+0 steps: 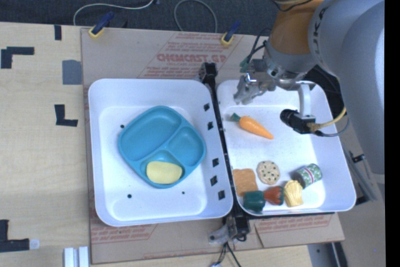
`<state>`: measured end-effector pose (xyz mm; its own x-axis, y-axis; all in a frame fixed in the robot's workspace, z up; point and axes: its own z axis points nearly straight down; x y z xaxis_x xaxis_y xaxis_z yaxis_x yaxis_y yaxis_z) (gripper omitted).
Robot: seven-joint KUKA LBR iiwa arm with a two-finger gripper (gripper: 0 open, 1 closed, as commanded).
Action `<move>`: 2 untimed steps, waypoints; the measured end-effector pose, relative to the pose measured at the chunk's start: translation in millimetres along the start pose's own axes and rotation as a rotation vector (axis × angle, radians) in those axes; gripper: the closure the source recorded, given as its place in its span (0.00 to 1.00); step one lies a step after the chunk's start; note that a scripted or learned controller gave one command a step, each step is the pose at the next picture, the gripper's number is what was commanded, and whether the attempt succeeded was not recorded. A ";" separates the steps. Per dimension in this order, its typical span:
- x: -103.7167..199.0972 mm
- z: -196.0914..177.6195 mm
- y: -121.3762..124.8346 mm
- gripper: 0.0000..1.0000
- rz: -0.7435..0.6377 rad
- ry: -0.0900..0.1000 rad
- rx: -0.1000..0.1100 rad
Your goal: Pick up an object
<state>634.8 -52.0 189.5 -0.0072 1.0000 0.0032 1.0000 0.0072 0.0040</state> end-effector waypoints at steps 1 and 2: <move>-4.8 5.5 -0.5 0.00 0.005 -0.003 0.005; -45.0 61.7 -22.5 0.00 0.010 -0.005 0.011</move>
<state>612.8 -97.0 127.5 0.0027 1.0000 -0.0017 1.0000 -0.0028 -0.0070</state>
